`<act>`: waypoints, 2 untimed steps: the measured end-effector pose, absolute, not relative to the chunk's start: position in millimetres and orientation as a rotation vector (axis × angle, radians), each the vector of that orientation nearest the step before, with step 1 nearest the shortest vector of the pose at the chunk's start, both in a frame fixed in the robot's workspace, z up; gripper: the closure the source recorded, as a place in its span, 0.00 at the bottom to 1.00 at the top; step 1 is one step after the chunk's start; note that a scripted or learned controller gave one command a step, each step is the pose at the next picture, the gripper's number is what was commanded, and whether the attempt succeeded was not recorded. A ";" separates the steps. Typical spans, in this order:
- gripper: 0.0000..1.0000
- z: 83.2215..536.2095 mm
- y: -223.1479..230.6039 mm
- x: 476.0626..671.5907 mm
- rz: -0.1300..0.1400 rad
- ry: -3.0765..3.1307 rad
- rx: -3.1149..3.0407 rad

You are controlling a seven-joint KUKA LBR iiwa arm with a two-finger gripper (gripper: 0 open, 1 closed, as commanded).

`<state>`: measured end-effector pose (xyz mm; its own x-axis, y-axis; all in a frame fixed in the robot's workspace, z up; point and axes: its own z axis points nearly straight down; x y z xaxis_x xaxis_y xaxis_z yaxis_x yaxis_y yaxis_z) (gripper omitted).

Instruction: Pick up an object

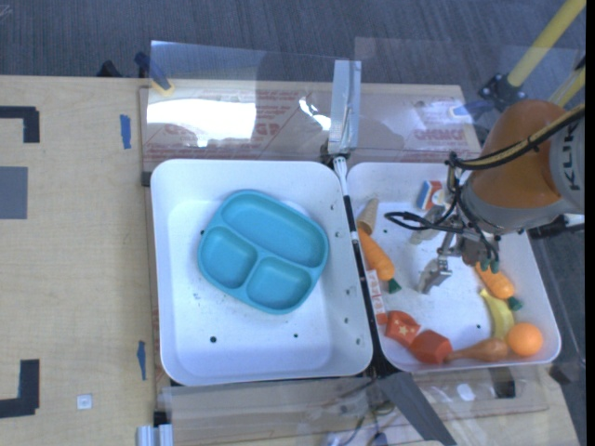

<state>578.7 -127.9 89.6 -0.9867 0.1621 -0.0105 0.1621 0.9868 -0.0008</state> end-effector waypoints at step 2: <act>0.00 104.8 -164.1 611.7 -0.003 3.134 0.123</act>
<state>611.7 -164.1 104.8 -0.9969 0.0786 -0.0055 0.0786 0.9969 -0.0015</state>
